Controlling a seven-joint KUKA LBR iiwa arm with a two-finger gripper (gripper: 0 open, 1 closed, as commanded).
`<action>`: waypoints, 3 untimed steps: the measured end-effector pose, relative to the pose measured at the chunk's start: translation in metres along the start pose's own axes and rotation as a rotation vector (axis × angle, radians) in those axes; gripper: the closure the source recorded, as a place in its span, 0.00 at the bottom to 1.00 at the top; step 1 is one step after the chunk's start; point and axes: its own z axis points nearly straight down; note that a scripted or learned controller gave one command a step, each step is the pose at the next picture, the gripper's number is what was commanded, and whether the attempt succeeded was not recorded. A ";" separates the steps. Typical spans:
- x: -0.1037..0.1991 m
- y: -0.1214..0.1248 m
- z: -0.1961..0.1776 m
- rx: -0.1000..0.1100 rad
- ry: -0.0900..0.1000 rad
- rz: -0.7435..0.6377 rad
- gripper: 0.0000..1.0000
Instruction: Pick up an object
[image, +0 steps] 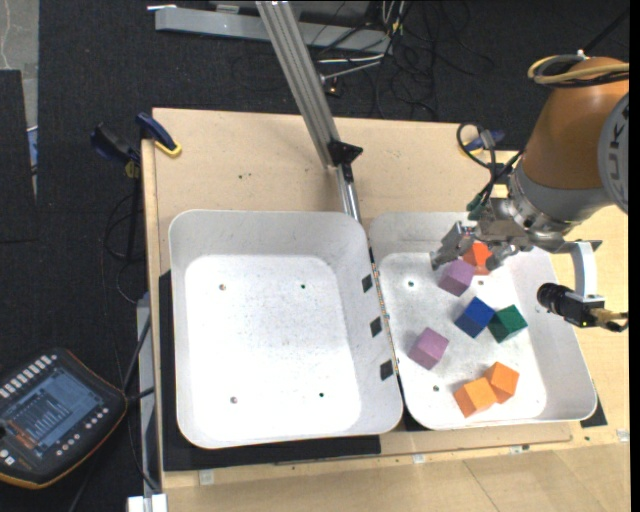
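Note:
My gripper (466, 248) hangs over the far part of the right bin (420, 415). A purple block (456, 277) lies right at its lower edge, and a small orange-red block (479, 256) sits close against it on the right. I cannot tell whether either block is gripped. Further forward in the same bin lie a blue block (476, 316), a green block (508, 322), a second purple block (430, 347) and two orange blocks (474, 396) (503, 380).
The left bin (190, 300) stands beside the right one, sharing a middle rim. A slanted metal rod (310, 90) comes down to the bins' far junction. A black fitting (562, 298) juts over the right bin's right edge. A handheld pendant (50, 410) lies at lower left.

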 end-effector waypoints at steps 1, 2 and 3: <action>0.000 0.000 0.000 -0.001 0.000 0.001 0.00; 0.003 0.003 0.044 0.004 0.000 0.001 0.00; 0.000 0.001 0.088 0.004 0.000 0.002 0.00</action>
